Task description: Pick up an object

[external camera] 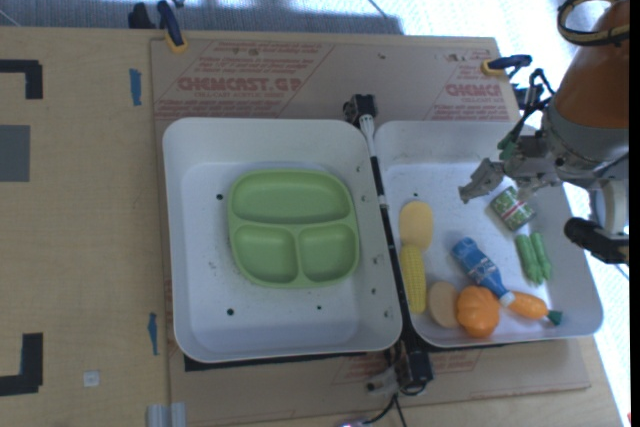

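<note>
My gripper (484, 179) hangs over the right bin (440, 150) near its back, fingers spread open with nothing between them. Just right of and below it lies a small green, red and white can (513, 209). Nearer the front lie a yellow corn cob (415, 253), a blue bottle (476, 264), a green pea pod (537, 257), an orange fruit (478, 311), a carrot (528, 305) and a beige potato (441, 303). The grey arm with its orange band (596, 95) comes in from the right.
The left bin (190, 215) holds a green divided plate (293, 227). A raised rim (380, 205) separates the two bins. Both stand on a cardboard sheet (250, 80) on the wooden bench.
</note>
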`<state>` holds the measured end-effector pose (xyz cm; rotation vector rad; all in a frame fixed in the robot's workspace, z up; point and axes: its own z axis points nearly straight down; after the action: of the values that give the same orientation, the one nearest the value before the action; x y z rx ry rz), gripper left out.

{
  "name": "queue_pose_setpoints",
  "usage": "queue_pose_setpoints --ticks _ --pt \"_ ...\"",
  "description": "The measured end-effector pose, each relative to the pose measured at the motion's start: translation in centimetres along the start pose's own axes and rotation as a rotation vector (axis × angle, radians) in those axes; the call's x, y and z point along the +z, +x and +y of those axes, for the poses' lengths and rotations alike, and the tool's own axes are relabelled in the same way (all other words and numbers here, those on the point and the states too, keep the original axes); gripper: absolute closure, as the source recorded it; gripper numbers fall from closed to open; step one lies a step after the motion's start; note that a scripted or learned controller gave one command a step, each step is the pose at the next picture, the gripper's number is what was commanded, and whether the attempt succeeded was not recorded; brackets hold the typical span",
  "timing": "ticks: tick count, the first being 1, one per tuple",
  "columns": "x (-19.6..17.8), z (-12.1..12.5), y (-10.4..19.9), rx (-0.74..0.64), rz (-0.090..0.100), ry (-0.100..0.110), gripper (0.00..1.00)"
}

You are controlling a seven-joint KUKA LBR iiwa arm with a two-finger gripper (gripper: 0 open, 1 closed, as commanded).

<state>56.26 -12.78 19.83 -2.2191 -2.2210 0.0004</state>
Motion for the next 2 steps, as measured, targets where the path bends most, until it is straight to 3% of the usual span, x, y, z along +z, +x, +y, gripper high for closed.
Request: queue_pose_setpoints --ticks 1,2 --pt "11.2 -1.8 -3.3 0.000 -0.002 -0.005 0.00" --pt "10.7 4.7 -7.0 0.000 -0.002 -0.003 0.00"
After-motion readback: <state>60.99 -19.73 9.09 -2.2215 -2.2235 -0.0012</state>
